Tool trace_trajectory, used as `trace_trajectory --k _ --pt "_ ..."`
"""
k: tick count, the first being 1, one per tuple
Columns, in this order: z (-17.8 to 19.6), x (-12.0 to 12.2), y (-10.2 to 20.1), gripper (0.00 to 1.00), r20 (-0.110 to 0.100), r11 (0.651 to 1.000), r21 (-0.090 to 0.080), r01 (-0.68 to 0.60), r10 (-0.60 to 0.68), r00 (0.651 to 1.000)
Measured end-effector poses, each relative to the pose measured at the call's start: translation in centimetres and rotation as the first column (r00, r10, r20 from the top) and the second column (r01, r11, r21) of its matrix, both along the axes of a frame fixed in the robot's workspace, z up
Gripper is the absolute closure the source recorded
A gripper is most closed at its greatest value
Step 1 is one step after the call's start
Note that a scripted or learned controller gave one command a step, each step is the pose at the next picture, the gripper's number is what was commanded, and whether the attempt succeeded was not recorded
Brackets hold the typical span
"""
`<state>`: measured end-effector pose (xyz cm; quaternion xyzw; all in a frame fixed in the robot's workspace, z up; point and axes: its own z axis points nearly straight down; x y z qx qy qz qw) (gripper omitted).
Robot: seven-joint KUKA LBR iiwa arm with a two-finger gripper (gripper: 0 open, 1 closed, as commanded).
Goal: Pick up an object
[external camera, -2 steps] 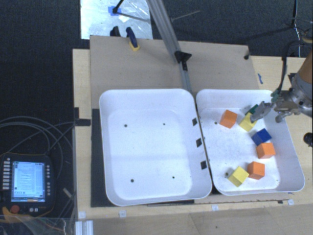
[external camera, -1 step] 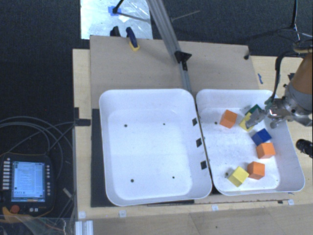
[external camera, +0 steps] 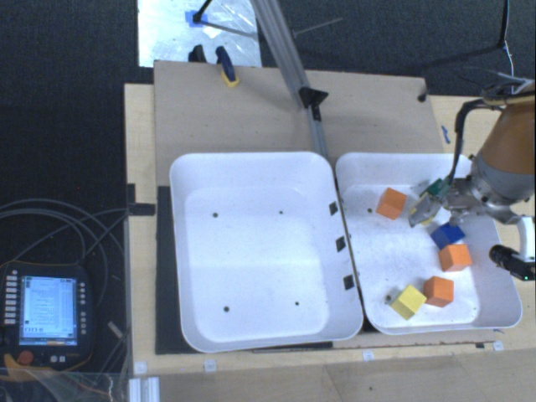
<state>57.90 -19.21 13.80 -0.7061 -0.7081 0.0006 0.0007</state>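
The right bin (external camera: pixel 502 306) holds several small blocks. An orange cube (external camera: pixel 391 203) lies near its upper left, a blue block (external camera: pixel 446 235) sits mid-right with an orange cube (external camera: pixel 455 257) just below it, and another orange cube (external camera: pixel 438 291) lies beside a yellow cube (external camera: pixel 409 301) near the front. My gripper (external camera: pixel 425 207) hangs low over the bin, between the upper orange cube and the blue block, pointing left. Nothing shows between its fingers.
The left bin (external camera: pixel 186 224) stands beside the right one, the two rims meeting in the middle. A slanted metal pole (external camera: pixel 289 53) crosses the back of the bench. A teach pendant (external camera: pixel 46 312) lies off the bench at the lower left.
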Motion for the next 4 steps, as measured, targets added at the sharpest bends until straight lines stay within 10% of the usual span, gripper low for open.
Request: trace_trajectory --k 1,4 --pt "1.4 0.2 -0.1 1.0 0.007 1.0 -0.002 -0.002 0.002 1.0" --pt "15.8 0.6 0.2 1.0 0.008 1.0 -0.002 -0.003 0.003 1.0"
